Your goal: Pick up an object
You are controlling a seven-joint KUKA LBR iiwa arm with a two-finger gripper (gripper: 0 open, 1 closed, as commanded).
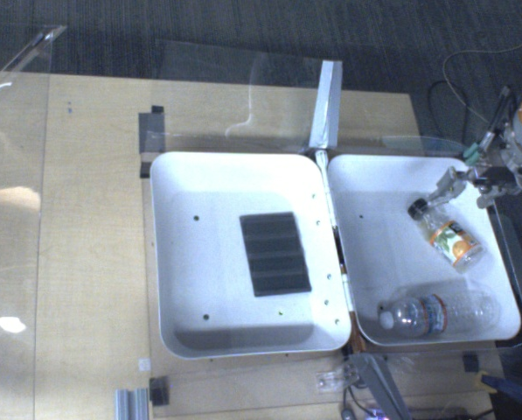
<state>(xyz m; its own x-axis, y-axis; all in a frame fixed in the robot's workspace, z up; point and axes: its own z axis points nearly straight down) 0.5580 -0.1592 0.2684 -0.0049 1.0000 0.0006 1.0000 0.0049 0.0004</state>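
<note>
A black ridged slab [276,253] lies flat in the middle of the left bin [182,234]. In the right bin [374,182] a small clear bottle [453,241] with an orange label and a dark cap lies slanted near the right wall. A larger clear water bottle [431,313] with a blue label lies on its side along the front wall. My gripper [467,185] hangs over the right bin's back right corner, just above and to the right of the small bottle's cap. Nothing is visibly held in it.
The two bins meet at a narrow ridge [335,243] with a metal strip [325,112] standing behind it. Clear plastic sheets [33,191] cover the wooden bench on the left. Cables [479,68] run over the dark floor at the back right.
</note>
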